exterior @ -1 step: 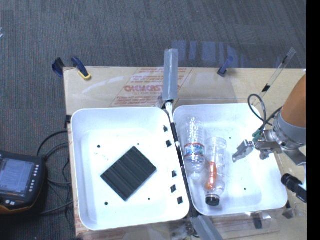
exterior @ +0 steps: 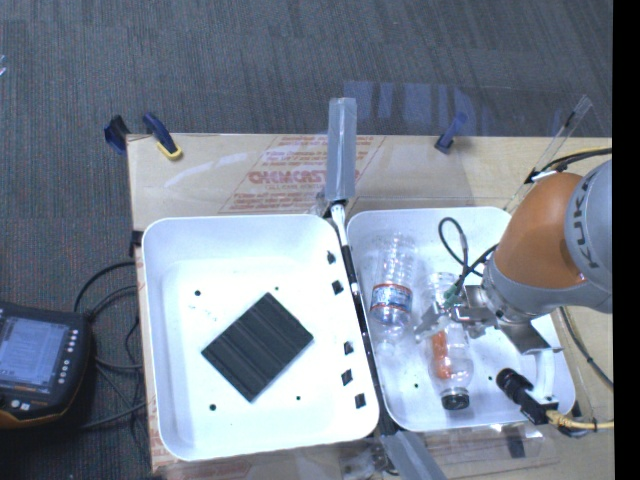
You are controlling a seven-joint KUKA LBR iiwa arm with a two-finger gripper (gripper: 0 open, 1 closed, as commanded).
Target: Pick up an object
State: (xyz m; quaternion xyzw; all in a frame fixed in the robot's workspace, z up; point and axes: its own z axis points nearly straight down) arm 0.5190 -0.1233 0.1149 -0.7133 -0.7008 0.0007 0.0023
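Two bottles lie by my hand: one just left, another, orange-labelled, right below it. Open or closed, I cannot tell.

You'll see the arm as a bulky grey body with a broad, rounded orange band above the wrist. Part of a dark letter marking shows on the grey shell at the far right. Below the band sits a grey wrist section, then a small metal-coloured gripper. A black cable loops out beside the wrist.
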